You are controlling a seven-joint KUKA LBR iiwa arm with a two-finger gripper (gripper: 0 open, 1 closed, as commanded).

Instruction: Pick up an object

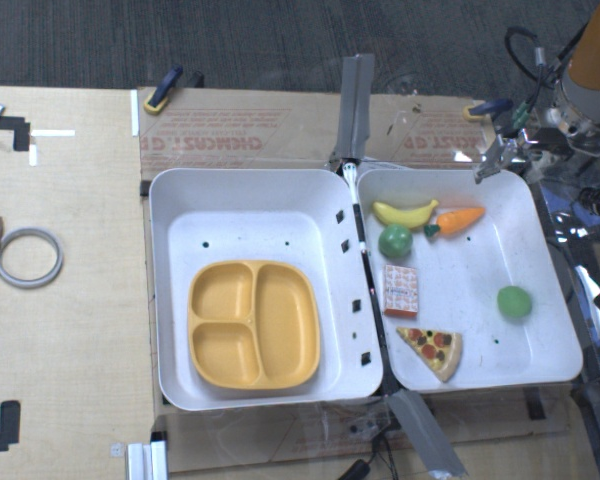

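The right bin (540, 268) holds a yellow banana (405, 211), an orange carrot (458, 219), a dark green round fruit (395, 240), a small red and white box (401, 290), a pizza slice (432, 348) and a light green ball (515, 302). My gripper (500, 156) hangs above the far right corner of that bin, up and to the right of the carrot, and nothing shows in it. A yellow divided plate (253, 323) lies in the left bin (170, 268).
A grey tape roll (28, 257) lies on the bench at the left. A blue clamp (163, 88) and a cardboard sheet (250, 128) sit behind the bins. A grey post (355, 108) rises between the bins at the back.
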